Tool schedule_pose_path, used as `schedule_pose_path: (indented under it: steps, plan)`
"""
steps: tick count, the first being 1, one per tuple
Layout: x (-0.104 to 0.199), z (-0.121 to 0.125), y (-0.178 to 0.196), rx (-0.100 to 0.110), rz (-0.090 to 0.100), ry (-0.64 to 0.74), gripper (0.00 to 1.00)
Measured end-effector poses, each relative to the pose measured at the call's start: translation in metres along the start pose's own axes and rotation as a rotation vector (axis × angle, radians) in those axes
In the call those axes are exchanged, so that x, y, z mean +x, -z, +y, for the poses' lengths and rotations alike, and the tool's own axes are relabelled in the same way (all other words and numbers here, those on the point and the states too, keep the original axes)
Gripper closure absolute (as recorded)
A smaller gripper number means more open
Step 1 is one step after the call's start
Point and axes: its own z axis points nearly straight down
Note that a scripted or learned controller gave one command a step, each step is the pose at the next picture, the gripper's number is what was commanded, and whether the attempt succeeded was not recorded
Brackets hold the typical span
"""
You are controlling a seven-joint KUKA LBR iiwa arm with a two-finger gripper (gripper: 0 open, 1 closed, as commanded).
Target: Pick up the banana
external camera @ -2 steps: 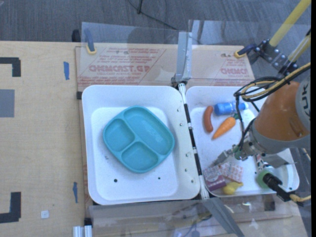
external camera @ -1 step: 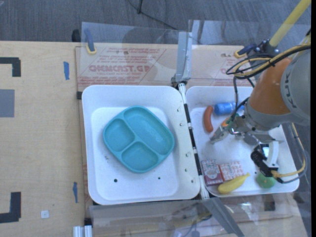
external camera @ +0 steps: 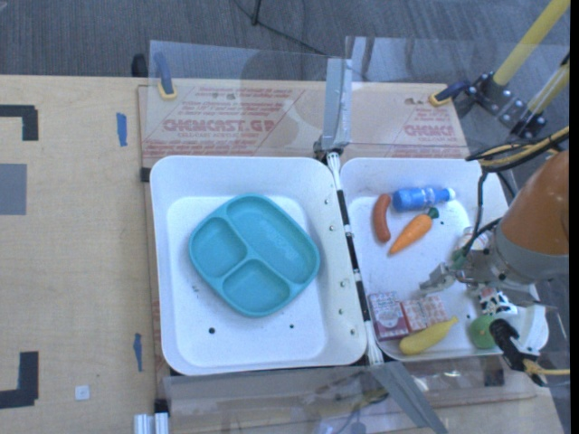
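Observation:
The yellow banana (external camera: pixel 428 335) lies near the front edge of the right bin (external camera: pixel 362 183), just right of a red and white packet (external camera: pixel 404 315). My gripper (external camera: pixel 445 278) hovers over the right bin's middle right, a short way above and behind the banana in the view. Nothing shows in its grasp. The grey arm with its orange band (external camera: pixel 545 208) comes in from the right.
A carrot (external camera: pixel 412 231), a red sausage (external camera: pixel 382 217) and a blue bottle (external camera: pixel 423 196) lie at the back of the right bin. A green item (external camera: pixel 481 333) and a small black and white object (external camera: pixel 493 304) sit right of the banana. A teal divided plate (external camera: pixel 254 254) occupies the left bin (external camera: pixel 172 269).

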Motion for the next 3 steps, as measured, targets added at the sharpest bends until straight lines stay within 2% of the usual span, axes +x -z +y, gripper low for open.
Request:
schedule_pose_path:
  steps: [1, 2, 3]
  plan:
    - [0.001, -0.01, -0.001, 0.002, -0.01, 0.392, 0.0]
    - [0.0, -0.004, 0.0, -0.011, -0.013, 0.8, 0.0]
    - [0.023, -0.012, -0.001, 0.001, -0.011, 0.501, 0.0]
